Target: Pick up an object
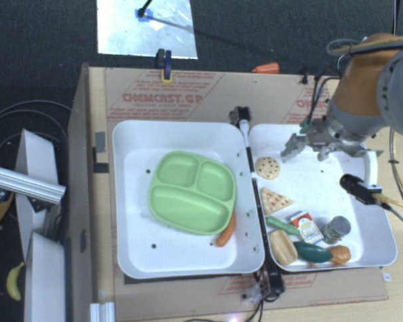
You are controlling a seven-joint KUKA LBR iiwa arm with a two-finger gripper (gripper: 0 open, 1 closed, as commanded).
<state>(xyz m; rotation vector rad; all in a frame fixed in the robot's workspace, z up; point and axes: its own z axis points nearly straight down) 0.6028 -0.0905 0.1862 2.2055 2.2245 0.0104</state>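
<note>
My gripper (306,150) hangs over the back of the right bin (379,210), open, with nothing between its fingers. A round speckled cookie (267,168) lies just left of and below it, and a triangular pizza slice (274,200) lies nearer the front. At the bin's front sit a green bean pod (281,224), a red and white carton (306,226), a small tin can (336,229), a bread roll (283,247), a dark green vegetable (312,251) and a small orange piece (340,253).
The left bin (131,200) holds a green divided plate (191,192) with an orange sausage (225,233) at its front right edge. A ridge (253,193) separates the two bins. Bare white floor shows in the right bin's middle and back right.
</note>
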